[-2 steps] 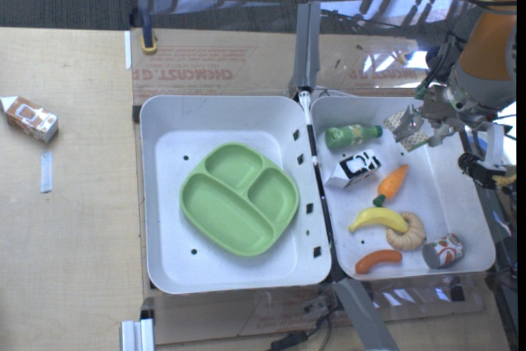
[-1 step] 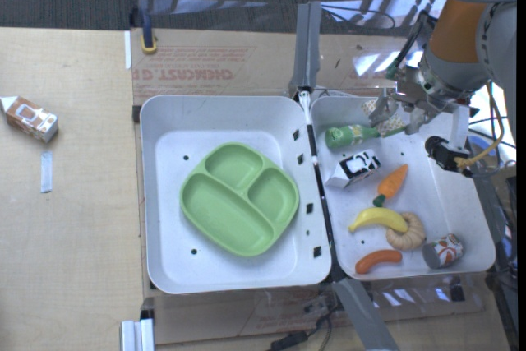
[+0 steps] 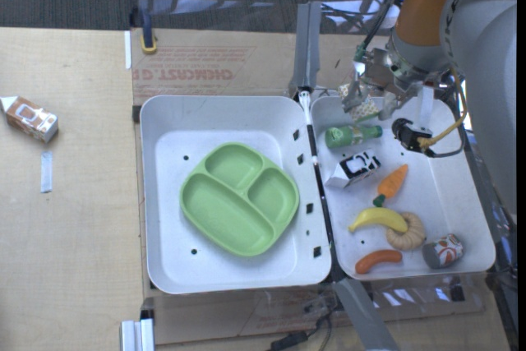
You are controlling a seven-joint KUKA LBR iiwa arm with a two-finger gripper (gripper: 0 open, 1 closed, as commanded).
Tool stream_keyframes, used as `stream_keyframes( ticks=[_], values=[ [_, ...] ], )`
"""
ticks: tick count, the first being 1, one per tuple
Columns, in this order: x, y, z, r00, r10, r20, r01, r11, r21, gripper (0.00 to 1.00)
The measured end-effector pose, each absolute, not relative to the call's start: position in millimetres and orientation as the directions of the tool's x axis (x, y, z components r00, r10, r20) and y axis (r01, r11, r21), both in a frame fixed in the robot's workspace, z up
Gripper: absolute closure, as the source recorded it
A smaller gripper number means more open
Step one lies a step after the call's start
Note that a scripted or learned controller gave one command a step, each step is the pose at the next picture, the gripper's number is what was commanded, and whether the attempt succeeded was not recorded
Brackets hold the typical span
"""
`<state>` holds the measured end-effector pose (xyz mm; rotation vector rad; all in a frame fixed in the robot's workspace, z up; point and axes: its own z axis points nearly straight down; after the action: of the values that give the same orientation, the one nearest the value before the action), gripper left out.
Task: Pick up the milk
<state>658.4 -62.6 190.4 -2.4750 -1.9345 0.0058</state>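
Note:
The milk [image 3: 356, 168] is a small white carton with black patches, lying on its side in the left middle of the right bin [image 3: 468, 201]. My gripper [image 3: 365, 100] hangs at the back left of that bin, above and behind a green bottle [image 3: 352, 134]. The bottle lies between the gripper and the milk, and the milk is about a hand's width nearer the front. Nothing shows held in the gripper.
An orange carrot [image 3: 393, 182], a banana [image 3: 378, 219], a bagel [image 3: 406, 231], a sausage [image 3: 378, 260] and a small can [image 3: 444, 251] share the right bin. The left bin [image 3: 164, 177] holds a green divided plate [image 3: 238, 198]. A small orange-and-white box [image 3: 31, 119] lies on the bench at far left.

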Motion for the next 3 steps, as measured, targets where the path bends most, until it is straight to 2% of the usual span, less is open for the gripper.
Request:
stream_keyframes(
  ticks=[1,2,3],
  values=[
    [621.8,-134,153,0.342,0.94,-0.003,0.94,-0.342,-0.003,1.0],
    [621.9,-134,153,0.341,0.94,-0.003,0.94,-0.341,-0.003,0.0],
    [621.0,-96,99,0.158,0.988,-0.003,0.987,-0.158,0.01,0.0]
  ],
)
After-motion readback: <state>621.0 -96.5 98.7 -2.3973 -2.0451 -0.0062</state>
